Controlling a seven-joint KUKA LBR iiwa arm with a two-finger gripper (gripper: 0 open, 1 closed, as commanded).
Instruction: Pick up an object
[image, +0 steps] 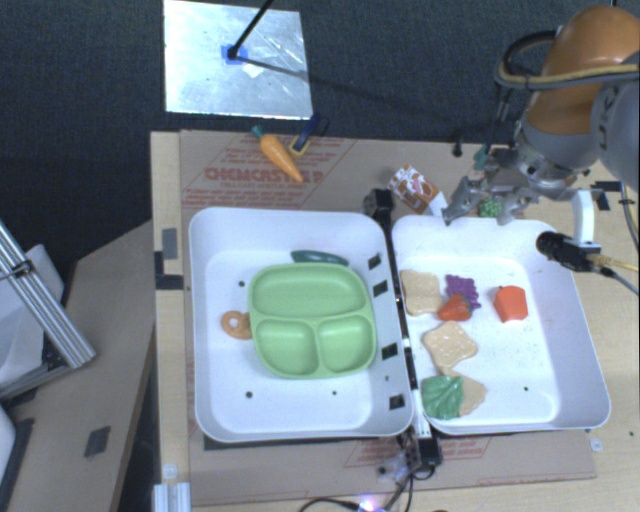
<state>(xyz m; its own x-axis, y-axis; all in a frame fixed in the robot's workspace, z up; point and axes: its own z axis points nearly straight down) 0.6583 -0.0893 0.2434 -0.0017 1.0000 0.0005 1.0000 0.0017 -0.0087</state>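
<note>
My gripper hangs over the far rim of the right bin, under the grey arm with its orange band. A small green toy sits between its two grey fingers, which are closed on it. Below it in the right bin lie a pale bread slice, purple grapes, a small red piece, an orange-red block, a toast slice and a green leaf beside a tan cookie.
The left bin holds a green divided plate, an orange ring and a dark green item behind the plate. Outside the bins lie a carrot and a red-and-white toy. A black fitting sticks out by the right bin's far corner.
</note>
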